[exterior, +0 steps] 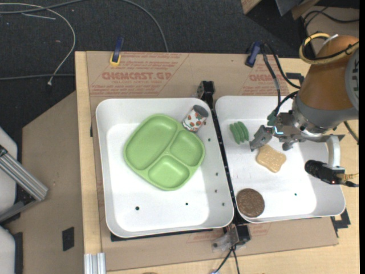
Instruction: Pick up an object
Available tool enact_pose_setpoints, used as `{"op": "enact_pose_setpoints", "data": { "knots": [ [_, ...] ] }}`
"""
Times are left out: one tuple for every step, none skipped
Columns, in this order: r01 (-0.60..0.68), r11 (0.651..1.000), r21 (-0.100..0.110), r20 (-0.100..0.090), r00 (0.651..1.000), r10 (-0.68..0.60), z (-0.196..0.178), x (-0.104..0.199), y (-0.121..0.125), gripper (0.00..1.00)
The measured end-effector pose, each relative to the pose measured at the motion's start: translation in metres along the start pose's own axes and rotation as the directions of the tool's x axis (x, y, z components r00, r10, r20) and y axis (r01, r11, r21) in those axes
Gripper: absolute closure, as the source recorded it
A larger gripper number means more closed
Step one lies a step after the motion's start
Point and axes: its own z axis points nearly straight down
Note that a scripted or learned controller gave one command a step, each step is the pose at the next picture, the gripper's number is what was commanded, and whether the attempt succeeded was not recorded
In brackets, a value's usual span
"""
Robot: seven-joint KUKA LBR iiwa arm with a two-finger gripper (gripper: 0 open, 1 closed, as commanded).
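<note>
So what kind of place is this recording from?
Most likely a robotics lab bench: two white bins clamped onto a cardboard-covered board, loose cables on dark carpet, and toy items such as a green divided plate laid out as grasping props.

Grey arm (333, 104), orange band, black cables near wrist.

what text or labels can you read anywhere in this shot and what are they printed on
"CHEMCAST GP": red print on the brown board under the bins, behind the left bin.
A second red print of the same kind on the board behind the right bin: cables cross it, too blurred to read for certain.
The small cup at the left bin's back corner has a pattern, but no readable words.
</note>
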Motion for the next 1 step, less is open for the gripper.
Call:
{"op": "enact_pose_setpoints", "data": {
  "knots": [
    [0.001, 1.0, -0.004, 0.0, 1.0, -0.001, 0.0417, -0.004, -0.0026, 0.0]
  ]
}}
